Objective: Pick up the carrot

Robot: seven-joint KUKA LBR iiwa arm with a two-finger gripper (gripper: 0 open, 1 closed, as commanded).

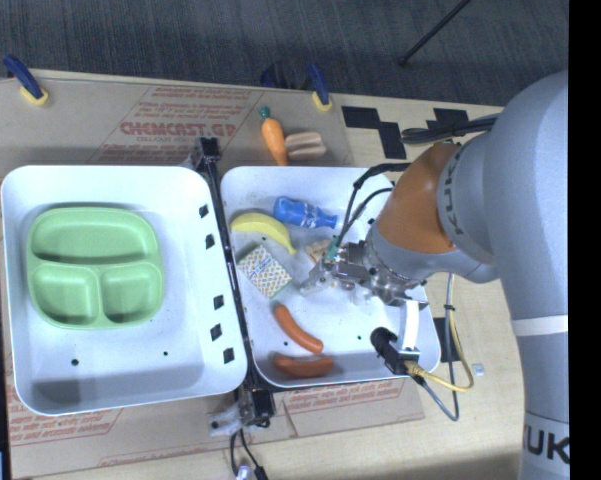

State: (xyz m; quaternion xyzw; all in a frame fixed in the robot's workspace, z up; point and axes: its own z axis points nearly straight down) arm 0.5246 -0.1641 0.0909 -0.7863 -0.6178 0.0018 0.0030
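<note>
I see the carrot [272, 139] lying outside both bins, on the cardboard sheet [170, 118] beyond the far rim of the right bin [355, 368], green top pointing away from me and orange body pointing toward the bin. A small tan and pink piece [304, 146] sits just beside it on the right, nearly touching.

My arm [500, 218] comes in from the right, the orange band [420, 208] sitting above the wrist, and the gripper [313, 273] is down inside the right bin, well apart from the carrot. Its tip is over the middle of that bin, close to a patterned packet [265, 270] and just near of the banana [263, 230]. From this angle the wrist body and cables cover the tip, so I cannot tell how far apart the fingers stand or whether anything sits between them.

In the same bin I see a blue bottle-like item [302, 212] toward the far side, right of the banana. Nearer to me lie two sausage-shaped pieces: an orange-red one [298, 329] set at a slant, and a browner one [302, 366] along the near wall.

The left bin [40, 388] holds a green divided tray [95, 265], with one long compartment on its far side and two smaller ones on its near side. Blue clamps [27, 80] grip the far edge of the cardboard
</note>
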